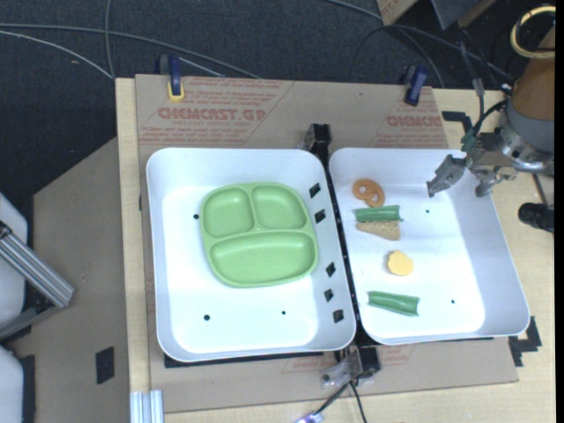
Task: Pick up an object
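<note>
- Bench (pixel 264 95) of pale board carries two shallow white bins side by side, seen from above at a slant.
- The left bin (pixel 176 315) holds a green divided plate (pixel 258 234) with three compartments, lying flat near the bin's middle.
- The right bin (pixel 476 271) holds five small objects, all in its left half.
- A pretzel (pixel 367 191) lies nearest the far wall.
- Just below the pretzel sits a green bar (pixel 378 213), and touching that bar's near side is a tan wedge (pixel 380 228).
- A yellow disc (pixel 400 263) lies apart from these, toward the middle of the bin floor.
- A green pod (pixel 393 302) lies closest to the near wall, stretched left to right with a slight tilt.
- The grey arm enters from the right edge, and its gripper (pixel 460 178) hangs over the far right part of the right bin.
- The two fingers (pixel 441 179) stand spread apart with bare space between them; nothing sits between them.
- The gripper is well apart from every object, with the pretzel being the nearest, off to its left.
- Blue clamps (pixel 176 76) pin the board at its far edge, one at the left and one toward the right.
- Cables trail across the dark floor beyond the bench.
</note>
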Robot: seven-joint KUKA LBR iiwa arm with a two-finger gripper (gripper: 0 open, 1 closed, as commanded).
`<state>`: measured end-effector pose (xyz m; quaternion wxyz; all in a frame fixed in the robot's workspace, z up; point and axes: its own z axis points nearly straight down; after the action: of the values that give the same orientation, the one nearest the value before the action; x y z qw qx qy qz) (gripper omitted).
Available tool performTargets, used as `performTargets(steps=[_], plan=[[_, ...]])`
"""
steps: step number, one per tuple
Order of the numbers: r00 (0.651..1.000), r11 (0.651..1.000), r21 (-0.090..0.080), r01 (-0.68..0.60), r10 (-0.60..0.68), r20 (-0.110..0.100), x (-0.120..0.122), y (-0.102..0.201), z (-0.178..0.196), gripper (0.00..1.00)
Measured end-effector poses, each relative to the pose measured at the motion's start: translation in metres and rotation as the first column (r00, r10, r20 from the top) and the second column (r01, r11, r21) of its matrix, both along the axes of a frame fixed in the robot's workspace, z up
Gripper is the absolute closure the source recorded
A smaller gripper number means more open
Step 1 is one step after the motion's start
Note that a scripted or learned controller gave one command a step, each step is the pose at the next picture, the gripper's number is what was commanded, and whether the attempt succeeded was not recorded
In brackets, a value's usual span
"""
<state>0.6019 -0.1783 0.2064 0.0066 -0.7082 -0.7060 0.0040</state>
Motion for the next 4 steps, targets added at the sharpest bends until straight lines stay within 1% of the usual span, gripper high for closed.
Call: performTargets(steps=[1, 3, 4], plan=[[1.000, 1.000, -0.003, -0.003, 0.003, 0.014, 0.003, 0.000, 0.008, 0.00], [1.000, 1.000, -0.002, -0.003, 0.004, 0.009, 0.009, 0.002, -0.078, 0.00], [1.000, 1.000, -0.003, -0.003, 0.003, 0.015, 0.010, 0.002, -0.122, 0.00]])
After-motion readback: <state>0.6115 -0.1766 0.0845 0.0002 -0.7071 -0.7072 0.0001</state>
